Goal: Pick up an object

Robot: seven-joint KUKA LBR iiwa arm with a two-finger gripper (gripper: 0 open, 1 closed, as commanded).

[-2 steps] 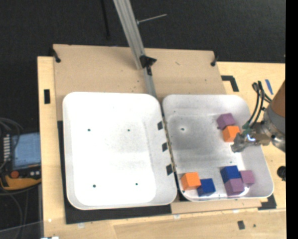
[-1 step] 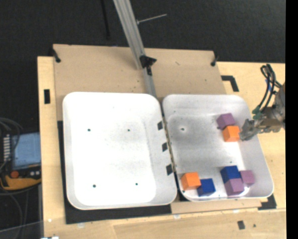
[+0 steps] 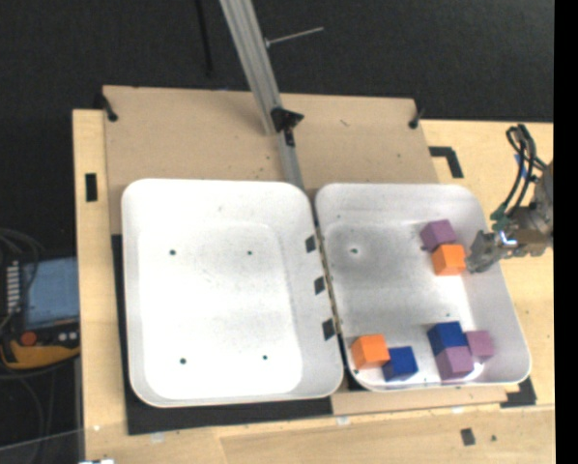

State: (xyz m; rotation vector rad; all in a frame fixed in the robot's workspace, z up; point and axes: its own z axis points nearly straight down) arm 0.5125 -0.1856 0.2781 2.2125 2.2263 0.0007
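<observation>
bench (image 3: 366, 129) | tan board | bears left bin (image 3: 144, 288), right bin (image 3: 509, 307)

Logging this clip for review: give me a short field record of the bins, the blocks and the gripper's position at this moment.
left bin: white, bare floor in view
right bin: holds all the blocks
far pair: purple block touching orange block, near the right wall
near cluster: orange cube, blue cube, blue block, purple cube, pink-purple cube
gripper: at the right bin's right rim, beside the far orange block
grasp: none visible
</observation>
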